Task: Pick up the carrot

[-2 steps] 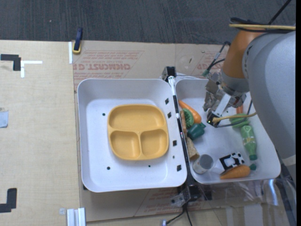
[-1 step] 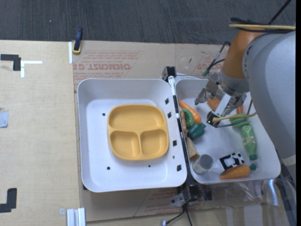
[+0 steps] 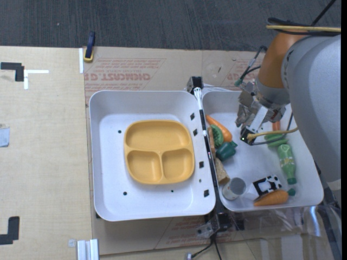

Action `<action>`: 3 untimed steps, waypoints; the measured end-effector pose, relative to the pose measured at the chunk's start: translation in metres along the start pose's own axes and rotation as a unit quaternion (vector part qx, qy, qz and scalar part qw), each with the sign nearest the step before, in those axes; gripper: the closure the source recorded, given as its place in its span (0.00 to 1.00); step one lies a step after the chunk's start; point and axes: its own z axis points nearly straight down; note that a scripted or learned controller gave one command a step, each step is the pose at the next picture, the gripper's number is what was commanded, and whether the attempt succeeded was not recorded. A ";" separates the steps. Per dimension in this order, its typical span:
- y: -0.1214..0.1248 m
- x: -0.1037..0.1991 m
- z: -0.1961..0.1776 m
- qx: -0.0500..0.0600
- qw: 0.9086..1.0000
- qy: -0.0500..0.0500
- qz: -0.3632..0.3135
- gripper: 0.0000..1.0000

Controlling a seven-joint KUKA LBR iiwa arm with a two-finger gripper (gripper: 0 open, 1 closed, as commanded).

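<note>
An orange carrot (image 3: pixel 219 128) with a green leafy end lies in the right bin (image 3: pixel 309 191), close against its left wall. A second orange, carrot-like piece (image 3: pixel 271 198) lies near that bin's front edge. My gripper (image 3: pixel 245 122) hangs over the upper middle of the right bin, a short way right of the first carrot and above it. Nothing shows between its fingers.
The right bin also holds a teal block (image 3: pixel 226 150), a brown piece (image 3: pixel 221 170), a grey cup (image 3: pixel 236 187), a black-and-white item (image 3: pixel 267 185), a green bottle (image 3: pixel 286 164) and a green vegetable (image 3: pixel 274 140). A yellow divided plate (image 3: pixel 159 151) lies in the left bin (image 3: pixel 103 161).
</note>
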 end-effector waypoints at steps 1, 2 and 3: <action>0.000 0.000 0.000 0.000 1.000 0.000 0.000 0.00; -0.012 -0.016 0.018 0.001 0.991 0.003 0.132 0.00; -0.066 0.000 -0.082 -0.001 0.986 0.004 0.166 0.00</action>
